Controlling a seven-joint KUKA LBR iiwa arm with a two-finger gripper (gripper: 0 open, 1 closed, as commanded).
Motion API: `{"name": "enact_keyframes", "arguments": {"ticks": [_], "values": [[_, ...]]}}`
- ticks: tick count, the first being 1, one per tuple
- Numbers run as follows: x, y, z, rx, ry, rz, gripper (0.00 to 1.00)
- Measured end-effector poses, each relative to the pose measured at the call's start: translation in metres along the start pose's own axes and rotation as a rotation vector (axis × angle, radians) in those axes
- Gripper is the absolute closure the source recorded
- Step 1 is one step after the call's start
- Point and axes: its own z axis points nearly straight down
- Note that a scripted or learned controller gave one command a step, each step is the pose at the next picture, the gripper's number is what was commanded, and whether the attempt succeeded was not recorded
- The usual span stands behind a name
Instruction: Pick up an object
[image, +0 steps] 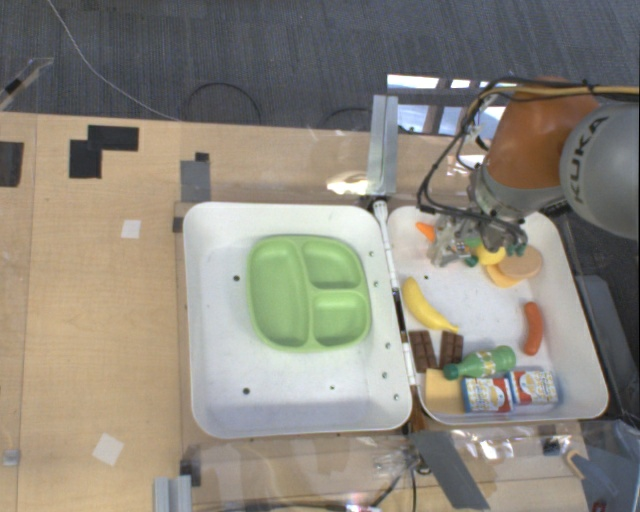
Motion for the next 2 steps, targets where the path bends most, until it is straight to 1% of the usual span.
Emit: {"name": "enact_keyframes", "arguments": {"ticks": [1, 2], "values": [[0.026, 0.018, -0.204, 0.005, -0.005, 0.069, 1.0], [0.063, -0.077, -0.102, 0.002, 0.022, 0.02, 1.0]]}}
